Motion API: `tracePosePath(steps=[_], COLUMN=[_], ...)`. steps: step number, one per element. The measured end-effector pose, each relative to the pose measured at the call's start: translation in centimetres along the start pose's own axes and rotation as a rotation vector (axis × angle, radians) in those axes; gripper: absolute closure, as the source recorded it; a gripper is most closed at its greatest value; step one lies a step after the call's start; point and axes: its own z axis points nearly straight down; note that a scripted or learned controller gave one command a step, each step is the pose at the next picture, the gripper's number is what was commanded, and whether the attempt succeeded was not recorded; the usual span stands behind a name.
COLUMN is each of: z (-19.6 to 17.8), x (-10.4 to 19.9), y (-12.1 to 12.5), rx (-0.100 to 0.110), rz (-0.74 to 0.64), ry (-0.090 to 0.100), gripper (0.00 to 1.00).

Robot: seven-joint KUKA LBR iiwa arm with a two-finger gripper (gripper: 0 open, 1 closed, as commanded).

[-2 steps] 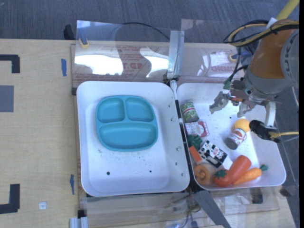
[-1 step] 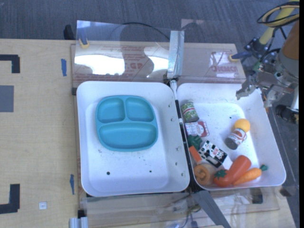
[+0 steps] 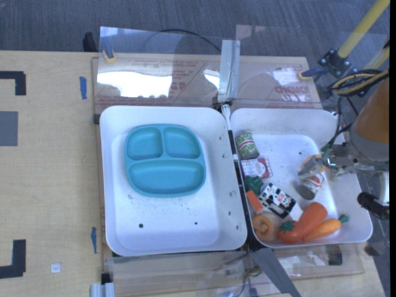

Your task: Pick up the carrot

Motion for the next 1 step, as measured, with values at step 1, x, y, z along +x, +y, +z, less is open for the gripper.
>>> tracePosePath(steps=[1], z=[1.42], x=[0.29], y=[7.45], rx=[-0.012], rz=[0.005], ry=[0.010], gripper=[0.00])
